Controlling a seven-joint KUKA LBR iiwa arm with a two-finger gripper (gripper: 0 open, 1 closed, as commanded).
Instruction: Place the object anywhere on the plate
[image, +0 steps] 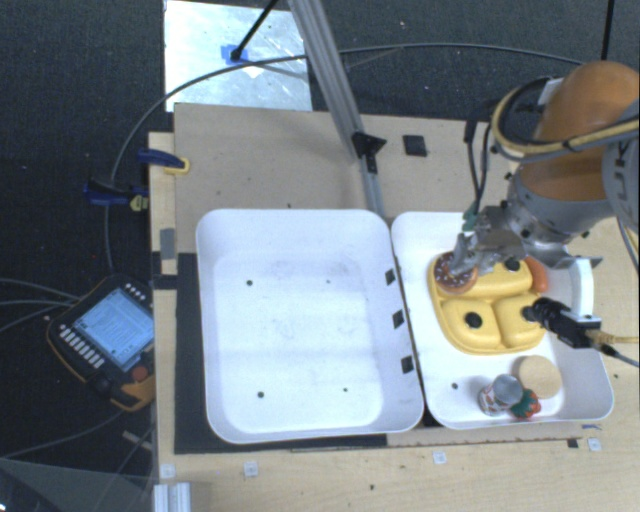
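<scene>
Camera view. Right bin (600, 395): yellow plate (490, 310), sectioned. Donut-like object (456, 276) lies on the plate's upper-left section, so placement looks met. Gripper (467, 255) sits directly over it; whether it is clamped or released cannot be told. Small items (515, 392) lie near the front wall, apart.

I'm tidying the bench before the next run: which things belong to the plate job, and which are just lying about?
Belongs to the job:
yellow plate
brown ring-shaped object on the plate's upper left
gripper, right above that object

Lying about:
round tan piece
small colourful object
left bin
handheld pendant
</scene>
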